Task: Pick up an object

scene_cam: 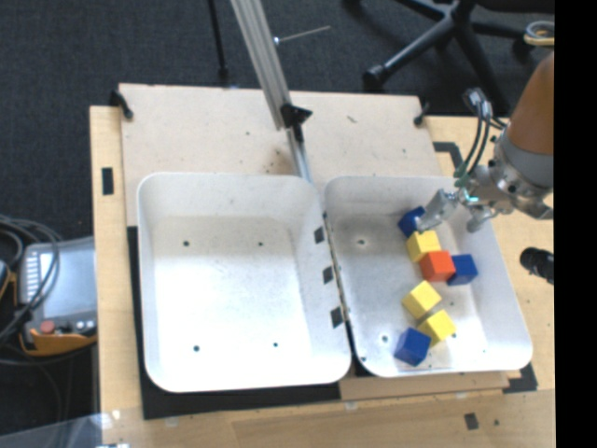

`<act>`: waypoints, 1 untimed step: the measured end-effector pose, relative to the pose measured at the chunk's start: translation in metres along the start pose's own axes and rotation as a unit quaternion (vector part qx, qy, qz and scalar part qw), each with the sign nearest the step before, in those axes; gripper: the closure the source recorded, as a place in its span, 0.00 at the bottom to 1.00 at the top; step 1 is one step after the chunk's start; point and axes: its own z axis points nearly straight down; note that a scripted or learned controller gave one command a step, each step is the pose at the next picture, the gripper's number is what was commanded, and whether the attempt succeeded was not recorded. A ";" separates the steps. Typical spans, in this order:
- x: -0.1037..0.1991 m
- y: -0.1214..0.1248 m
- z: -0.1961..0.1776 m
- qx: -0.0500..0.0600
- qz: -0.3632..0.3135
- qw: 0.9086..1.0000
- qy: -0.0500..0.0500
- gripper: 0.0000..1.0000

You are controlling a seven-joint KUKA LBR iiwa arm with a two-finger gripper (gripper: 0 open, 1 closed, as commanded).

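Over at the right of the frame, the hand [464, 203] hangs above the upper part of the right bin [373, 278], reaching in from the right edge. Whether it is open or closed I cannot tell; the metal parts blur together, and nothing is visibly gripped.

Just below and left of the hand lies a blue block [411, 221], partly tucked under it. Touching that one from below is a yellow block [423, 245], and beside it an orange block [437, 266] with a second blue block [463, 269] at its right. Lower down sit a second yellow block [422, 300], a third yellow block [437, 326], and a third blue block [411, 345] near the bin's bottom rim.

The left bin [233, 278] lies beside the right one on the counter [205, 129]. The arm [534, 124] is cut off by the frame's right side, so just its orange band and grey wrist show.
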 end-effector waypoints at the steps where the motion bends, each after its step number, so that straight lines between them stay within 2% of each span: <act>1: 0.000 0.001 -0.003 -0.003 0.000 1.000 0.000 0.00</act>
